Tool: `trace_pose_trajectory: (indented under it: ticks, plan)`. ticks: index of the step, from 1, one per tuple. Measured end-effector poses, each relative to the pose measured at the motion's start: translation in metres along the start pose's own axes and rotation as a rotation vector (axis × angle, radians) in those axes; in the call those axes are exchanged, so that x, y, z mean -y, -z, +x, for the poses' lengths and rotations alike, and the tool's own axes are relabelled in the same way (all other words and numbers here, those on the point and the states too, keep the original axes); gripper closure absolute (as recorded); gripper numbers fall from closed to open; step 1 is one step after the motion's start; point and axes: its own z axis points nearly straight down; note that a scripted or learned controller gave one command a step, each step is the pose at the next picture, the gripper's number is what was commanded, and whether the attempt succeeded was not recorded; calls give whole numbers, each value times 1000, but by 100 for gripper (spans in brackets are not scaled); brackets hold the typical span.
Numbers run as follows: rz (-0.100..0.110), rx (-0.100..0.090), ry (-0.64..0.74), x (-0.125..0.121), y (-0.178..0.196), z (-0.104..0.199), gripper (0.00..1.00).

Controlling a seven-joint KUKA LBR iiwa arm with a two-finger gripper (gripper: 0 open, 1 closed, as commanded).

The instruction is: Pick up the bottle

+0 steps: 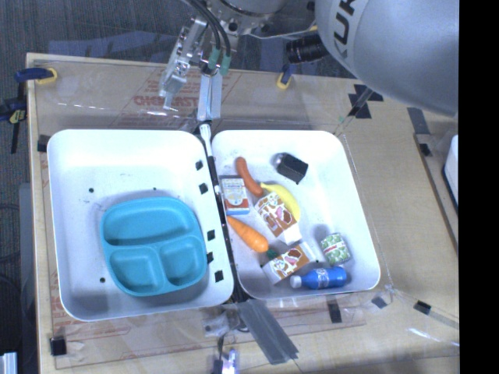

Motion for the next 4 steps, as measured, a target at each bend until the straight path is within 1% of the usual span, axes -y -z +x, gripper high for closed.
trace_pose_trajectory:
  ticks: [1, 2, 3, 4]
  plan:
    - [1, -2, -11, 19, 0, 10, 100]
    - [-1, 2, 239, -12, 1, 10, 100]
    - [-1, 1, -274, -37, 0, 24, 100]
    - [1, -3, 407, -25, 0, 30, 100]
